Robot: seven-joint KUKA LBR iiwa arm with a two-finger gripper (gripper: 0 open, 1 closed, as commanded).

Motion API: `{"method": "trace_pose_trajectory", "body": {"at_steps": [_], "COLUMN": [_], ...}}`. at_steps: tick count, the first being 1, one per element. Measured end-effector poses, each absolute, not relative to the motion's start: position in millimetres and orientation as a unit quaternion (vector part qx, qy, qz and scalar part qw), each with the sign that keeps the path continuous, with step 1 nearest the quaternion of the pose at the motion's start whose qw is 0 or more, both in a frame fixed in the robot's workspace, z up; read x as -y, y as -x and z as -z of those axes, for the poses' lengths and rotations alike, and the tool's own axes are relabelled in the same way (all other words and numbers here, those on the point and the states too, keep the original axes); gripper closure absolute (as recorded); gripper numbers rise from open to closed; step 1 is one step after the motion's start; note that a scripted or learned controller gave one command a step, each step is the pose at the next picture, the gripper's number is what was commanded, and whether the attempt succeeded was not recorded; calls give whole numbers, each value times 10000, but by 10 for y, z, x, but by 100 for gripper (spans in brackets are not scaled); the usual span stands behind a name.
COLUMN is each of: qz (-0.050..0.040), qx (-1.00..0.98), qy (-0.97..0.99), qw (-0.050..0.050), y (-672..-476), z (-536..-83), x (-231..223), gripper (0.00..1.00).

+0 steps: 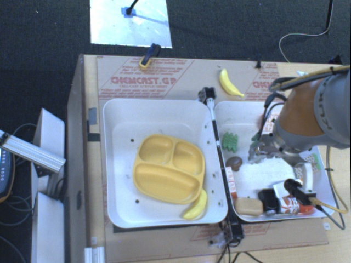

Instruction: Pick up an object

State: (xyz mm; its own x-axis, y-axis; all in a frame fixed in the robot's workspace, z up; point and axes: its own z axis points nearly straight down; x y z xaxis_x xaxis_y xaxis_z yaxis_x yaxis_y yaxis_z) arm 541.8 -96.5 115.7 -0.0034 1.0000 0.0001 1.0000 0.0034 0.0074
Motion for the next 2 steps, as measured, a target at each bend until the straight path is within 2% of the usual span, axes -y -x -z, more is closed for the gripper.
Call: {"method": "trace_pose_trajectory", "body": {"at_steps": [1,2], "qz": [-20,-13], "qx": [-7090,-7087], "qy": [-7052,-7055], "qw": [5,15], "y": [-5404,-5366], "z": [-1852,-2520], "x": [49,121], "gripper": [100,100]}}
